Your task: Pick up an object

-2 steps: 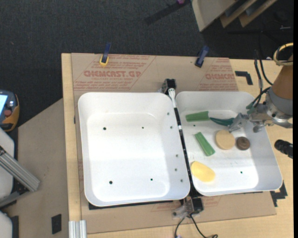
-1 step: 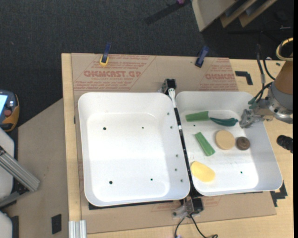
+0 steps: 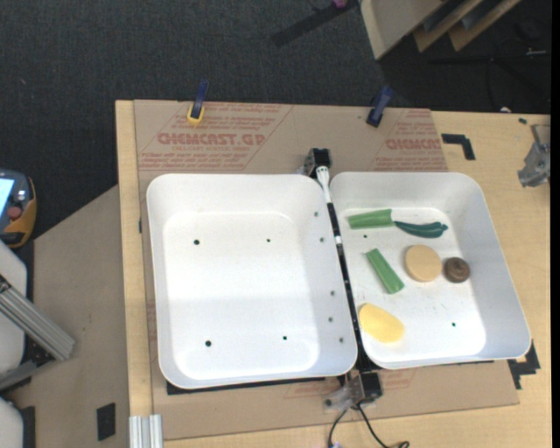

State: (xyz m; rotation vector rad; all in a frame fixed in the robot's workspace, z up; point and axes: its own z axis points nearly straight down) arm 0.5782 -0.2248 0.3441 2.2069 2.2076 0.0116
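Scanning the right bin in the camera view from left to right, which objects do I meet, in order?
Right bin: yellow piece → tan disc → brown round piece. I left out the two light green bars and the dark green curved piece, since their spans overlap the others.

A grey part (image 3: 535, 163) at the right edge is cut off by the frame; what it belongs to cannot be told. The table (image 3: 79, 262) is cropped at the bottom and right. A dark device with a lit blue screen (image 3: 12, 208) is clipped by the left edge, as is a grey bar (image 3: 31, 319) below it. Wooden pieces (image 3: 437, 22) are cut by the top edge. The small brown round object (image 3: 457, 269) is too small to be identified.
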